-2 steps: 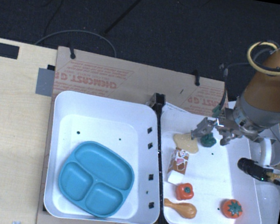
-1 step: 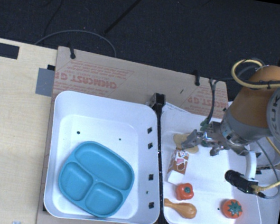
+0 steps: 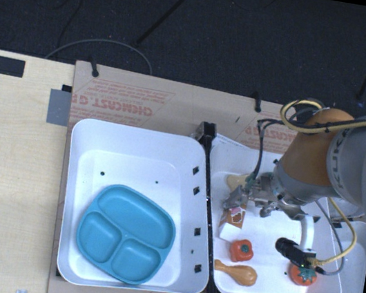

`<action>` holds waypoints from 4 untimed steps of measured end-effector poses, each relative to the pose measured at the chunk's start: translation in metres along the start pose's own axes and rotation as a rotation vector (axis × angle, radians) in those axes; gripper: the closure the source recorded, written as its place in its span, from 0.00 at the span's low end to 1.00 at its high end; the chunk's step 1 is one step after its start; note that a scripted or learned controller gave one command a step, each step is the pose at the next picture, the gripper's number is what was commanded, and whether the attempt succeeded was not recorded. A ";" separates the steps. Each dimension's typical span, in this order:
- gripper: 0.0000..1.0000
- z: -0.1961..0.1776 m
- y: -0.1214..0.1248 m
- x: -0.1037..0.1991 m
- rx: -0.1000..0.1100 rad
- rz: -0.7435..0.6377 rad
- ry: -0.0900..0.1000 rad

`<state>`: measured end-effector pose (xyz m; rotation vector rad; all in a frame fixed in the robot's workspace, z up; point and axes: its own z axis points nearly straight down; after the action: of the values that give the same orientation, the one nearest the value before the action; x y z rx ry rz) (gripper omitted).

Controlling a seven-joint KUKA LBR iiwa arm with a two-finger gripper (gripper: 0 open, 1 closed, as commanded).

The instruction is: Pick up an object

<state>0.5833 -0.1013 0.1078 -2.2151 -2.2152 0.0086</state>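
A pale wooden bench meets dark carpeted floor strewn with thin black cables.

Bins: you've got 2 shallow white plastic bins, left & right.
Plates: 1 blue plastic divided plate w/ 3 compartments, in left bin.
Tomatoes: 2 small red-orange toy tomatoes, right bin.
Gourds: 1 tan toy gourd.
Boxes: 1 small white-brown carton.
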 end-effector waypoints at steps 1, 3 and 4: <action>1.00 -0.013 0.001 -0.002 -0.004 0.005 -0.001; 1.00 -0.117 0.015 -0.005 -0.012 -0.001 -0.003; 1.00 -0.166 0.015 -0.006 -0.013 -0.001 -0.003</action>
<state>0.6004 -0.1074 0.2737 -2.2221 -2.2241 -0.0024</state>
